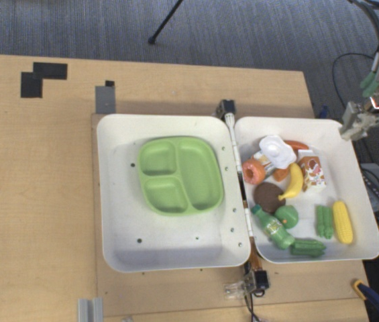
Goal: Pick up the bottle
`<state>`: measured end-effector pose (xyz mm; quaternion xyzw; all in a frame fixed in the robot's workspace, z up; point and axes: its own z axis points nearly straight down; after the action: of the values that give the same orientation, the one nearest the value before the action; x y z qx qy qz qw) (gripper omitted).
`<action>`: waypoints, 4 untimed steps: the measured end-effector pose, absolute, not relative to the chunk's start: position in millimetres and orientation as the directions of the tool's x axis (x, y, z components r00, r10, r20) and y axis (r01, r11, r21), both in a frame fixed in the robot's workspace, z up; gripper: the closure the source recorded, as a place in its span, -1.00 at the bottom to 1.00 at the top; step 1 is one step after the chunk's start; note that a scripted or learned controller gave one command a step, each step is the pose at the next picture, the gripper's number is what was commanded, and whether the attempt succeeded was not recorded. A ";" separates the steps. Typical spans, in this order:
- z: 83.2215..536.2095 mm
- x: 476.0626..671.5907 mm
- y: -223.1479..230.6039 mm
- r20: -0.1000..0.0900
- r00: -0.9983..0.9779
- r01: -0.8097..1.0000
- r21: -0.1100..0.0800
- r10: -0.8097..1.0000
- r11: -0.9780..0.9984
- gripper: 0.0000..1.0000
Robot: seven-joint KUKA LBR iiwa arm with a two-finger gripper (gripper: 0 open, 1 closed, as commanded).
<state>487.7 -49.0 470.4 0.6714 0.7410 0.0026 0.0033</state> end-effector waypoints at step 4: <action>521.4 487.1 103.2 -0.008 -0.987 0.158 0.004 0.158 0.987 1.00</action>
<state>487.1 103.2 521.4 0.0791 0.9969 0.0015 0.0040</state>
